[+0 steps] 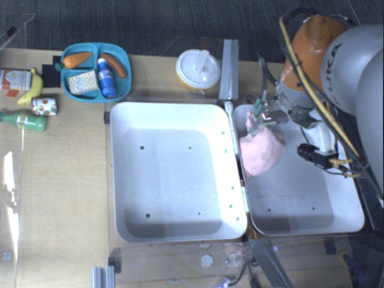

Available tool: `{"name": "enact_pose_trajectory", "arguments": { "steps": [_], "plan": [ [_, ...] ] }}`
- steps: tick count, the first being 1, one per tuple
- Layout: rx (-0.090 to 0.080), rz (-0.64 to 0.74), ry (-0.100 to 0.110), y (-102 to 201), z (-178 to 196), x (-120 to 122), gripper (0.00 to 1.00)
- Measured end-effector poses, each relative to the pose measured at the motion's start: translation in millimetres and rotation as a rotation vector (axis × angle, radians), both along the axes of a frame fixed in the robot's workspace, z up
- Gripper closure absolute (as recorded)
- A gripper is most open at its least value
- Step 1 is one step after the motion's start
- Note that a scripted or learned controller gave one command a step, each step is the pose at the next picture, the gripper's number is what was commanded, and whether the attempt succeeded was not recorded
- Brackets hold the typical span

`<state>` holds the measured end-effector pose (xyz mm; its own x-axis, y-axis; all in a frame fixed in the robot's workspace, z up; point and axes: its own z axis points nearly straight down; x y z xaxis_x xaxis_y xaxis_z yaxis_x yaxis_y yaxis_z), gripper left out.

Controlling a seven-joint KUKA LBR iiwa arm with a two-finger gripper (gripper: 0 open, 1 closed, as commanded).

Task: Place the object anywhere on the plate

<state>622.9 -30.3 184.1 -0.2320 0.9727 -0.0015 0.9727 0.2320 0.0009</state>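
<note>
**Pink object (261,152) under gripper (262,117)**

The pink object lies in the upper-left corner of the right bin (300,191). The gripper meets its top, but I cannot tell whether the jaws grip it. A shallow pinch on something this soft could drop it short of the crowded blue plate (126,65) at upper left.

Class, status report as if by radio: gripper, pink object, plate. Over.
Gripper at pink object's top edge, right bin. Pink object not on plate. Blue plate outside bins, upper left, holding toys.
</note>
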Motion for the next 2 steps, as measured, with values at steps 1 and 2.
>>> {"name": "enact_pose_trajectory", "arguments": {
  "steps": [1, 2],
  "plan": [
    [0.001, 0.008, -0.003, 1.6, 41.2, 1.4, 1.00],
    [0.001, 0.413, -0.004, 51.9, 32.3, 12.5, 1.00]
  ]
}}
